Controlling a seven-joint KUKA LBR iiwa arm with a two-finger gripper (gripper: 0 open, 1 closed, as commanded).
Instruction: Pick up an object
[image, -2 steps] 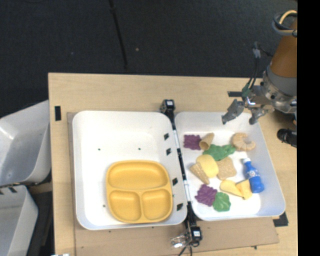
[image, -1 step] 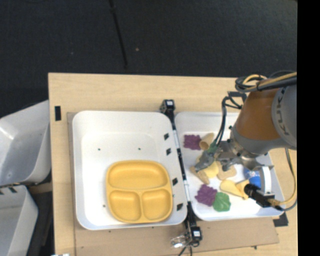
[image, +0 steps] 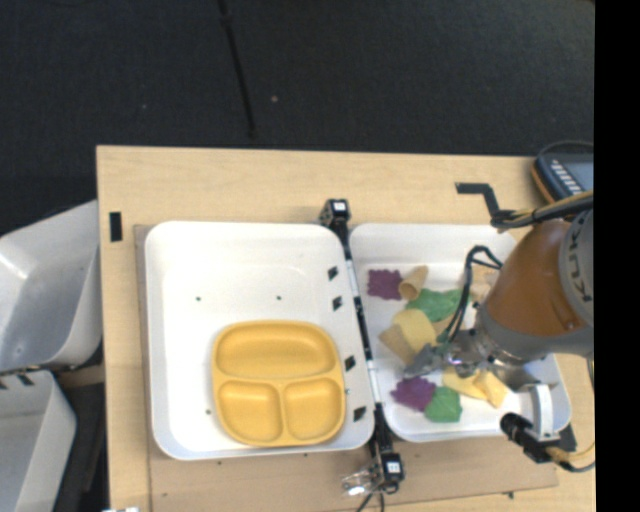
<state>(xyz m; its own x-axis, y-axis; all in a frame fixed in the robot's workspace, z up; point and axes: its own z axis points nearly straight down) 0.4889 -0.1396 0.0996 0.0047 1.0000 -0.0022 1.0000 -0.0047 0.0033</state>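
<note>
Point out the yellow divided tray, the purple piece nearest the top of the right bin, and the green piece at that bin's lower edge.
yellow divided tray (image: 275, 350), camera view, large upper compartment.
purple piece (image: 383, 283), camera view, its middle.
green piece (image: 443, 404), camera view, its middle.

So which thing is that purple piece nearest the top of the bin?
Look in the right-hand white bin, the one under the arm. Near its upper left lies a purple piece, beside a tan cone. The other purple piece sits lower, by a green lump.

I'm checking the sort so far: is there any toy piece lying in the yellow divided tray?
No. The yellow divided tray in the left bin holds nothing in its three compartments.
</note>
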